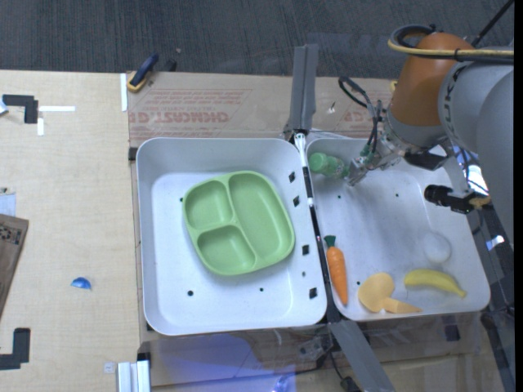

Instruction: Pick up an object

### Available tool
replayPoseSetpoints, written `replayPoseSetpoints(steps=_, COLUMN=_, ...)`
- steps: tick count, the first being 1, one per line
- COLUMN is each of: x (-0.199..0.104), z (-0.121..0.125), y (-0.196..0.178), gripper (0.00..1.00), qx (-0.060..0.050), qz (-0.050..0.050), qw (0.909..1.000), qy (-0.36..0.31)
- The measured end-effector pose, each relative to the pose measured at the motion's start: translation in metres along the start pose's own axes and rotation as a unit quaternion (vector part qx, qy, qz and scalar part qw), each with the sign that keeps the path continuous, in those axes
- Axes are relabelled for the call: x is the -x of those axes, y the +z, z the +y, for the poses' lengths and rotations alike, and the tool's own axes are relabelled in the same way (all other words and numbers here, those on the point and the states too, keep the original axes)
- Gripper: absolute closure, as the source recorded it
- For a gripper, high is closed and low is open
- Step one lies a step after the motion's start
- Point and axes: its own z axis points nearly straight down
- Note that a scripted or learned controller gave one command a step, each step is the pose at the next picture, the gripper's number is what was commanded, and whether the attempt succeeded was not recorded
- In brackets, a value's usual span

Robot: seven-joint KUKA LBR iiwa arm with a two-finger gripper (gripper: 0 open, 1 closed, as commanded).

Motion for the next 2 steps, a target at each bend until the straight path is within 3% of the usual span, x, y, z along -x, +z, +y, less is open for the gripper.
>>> replayPoseSetpoints(steps=1, x=-0.04, z=0.019, y=-0.106, gripper=1.0, qx=0.002, qz=0.003, qw=0.998, qy=0.063)
replayPoseSetpoints(steps=2, x=-0.045, z=-0.051, y=-0.117, gripper=1.0, qx=0.002, qz=0.003, qw=0.9985, qy=-0.055)
